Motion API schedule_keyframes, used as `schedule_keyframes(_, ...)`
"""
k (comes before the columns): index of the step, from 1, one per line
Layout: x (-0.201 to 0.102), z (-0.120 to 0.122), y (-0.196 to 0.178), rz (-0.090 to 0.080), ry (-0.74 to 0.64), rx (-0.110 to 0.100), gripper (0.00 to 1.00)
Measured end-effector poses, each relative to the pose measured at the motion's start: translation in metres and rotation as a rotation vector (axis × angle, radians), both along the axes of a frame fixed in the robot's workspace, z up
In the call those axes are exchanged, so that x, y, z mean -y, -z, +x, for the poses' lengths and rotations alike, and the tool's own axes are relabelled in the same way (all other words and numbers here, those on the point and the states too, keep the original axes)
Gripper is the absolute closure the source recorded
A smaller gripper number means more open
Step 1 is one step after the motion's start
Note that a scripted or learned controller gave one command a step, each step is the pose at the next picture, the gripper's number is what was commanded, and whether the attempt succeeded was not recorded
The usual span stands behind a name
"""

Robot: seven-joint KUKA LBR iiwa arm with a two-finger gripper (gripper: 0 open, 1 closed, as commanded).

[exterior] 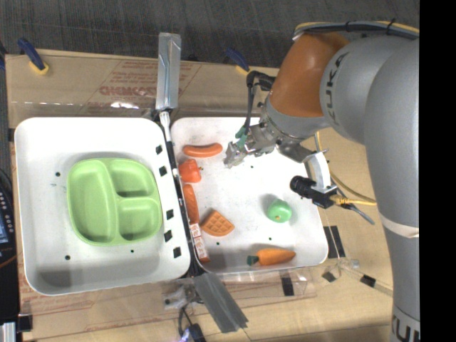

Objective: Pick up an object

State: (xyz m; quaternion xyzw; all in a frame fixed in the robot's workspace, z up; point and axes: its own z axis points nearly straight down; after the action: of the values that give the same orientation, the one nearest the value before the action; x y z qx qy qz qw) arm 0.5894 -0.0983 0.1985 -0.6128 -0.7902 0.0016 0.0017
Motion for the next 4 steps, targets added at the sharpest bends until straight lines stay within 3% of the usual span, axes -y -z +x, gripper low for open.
schedule_keyframes(2, -0.001, 0.001, -0.019, 0.0, -0.009, -0.003, 1.0)
schedule_keyframes(3, 0.037, 0.049, 0.037, 0.0, -0.024, 0.0, 1.0)
schedule_keyframes(4, -0.008, 0.054, -0.031, 0.001, -0.02, 0.006, 1.0)
